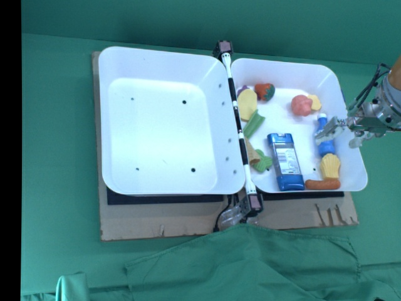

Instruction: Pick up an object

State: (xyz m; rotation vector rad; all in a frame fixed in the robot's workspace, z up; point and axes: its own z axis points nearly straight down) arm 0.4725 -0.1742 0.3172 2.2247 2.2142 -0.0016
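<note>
1. The thing nearest my reach is the small blue bottle [324,137], lying lengthwise near the right wall of the right bin [351,168], its white cap end pointing toward the far wall. I judge it the likeliest pick, though the task leaves the choice open.
2. My pincer [339,125] comes in over the right rim, its tips just beside the bottle's middle. The tips look slightly apart, with nothing between them, so I hold nothing.
3. I judge this to be the approach step: I am at the target, not yet closed on it. The next move calls for lowering so the two tips straddle the bottle's narrow body, then closing and lifting straight up. The wall is near, so there is little room on that side.
4. Close neighbours of the bottle: a yellow corn toy [330,165] just below it, and an orange carrot [322,184] against the near wall. A pink round toy [301,105] with a small yellow piece [314,101] beside it lies toward the far wall.
5. In the bin's middle lies a flat blue packet [286,161], label up.
6. Toward the left wall I see a strawberry [265,91], a yellow lumpy toy [247,104], a green pod [254,125] and a cone with a green piece [258,158] against it.
7. The left bin [113,68] touches the right one along a shared edge; I see just a few dark dots on its floor.
</note>
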